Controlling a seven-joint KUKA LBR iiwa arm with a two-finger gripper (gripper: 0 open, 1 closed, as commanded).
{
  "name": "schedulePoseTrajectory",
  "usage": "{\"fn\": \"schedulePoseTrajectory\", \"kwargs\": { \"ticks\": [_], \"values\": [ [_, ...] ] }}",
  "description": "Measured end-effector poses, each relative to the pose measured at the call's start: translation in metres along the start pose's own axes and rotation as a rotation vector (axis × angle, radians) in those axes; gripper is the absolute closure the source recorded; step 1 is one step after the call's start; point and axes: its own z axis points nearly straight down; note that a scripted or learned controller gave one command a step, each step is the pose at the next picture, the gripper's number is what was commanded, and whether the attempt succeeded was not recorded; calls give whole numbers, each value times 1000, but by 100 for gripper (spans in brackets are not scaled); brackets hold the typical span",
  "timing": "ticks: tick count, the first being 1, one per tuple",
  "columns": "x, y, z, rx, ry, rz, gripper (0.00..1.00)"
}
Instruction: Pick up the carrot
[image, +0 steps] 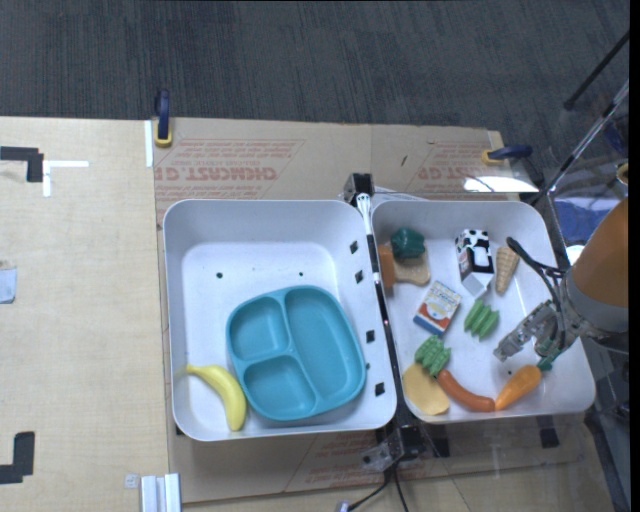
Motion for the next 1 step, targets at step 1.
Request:
{"fn": "schedulePoseTrajectory", "kwargs": {
  "ticks": [1],
  "values": [
    [0, 0, 0, 0, 0, 1, 0]
  ]
}}
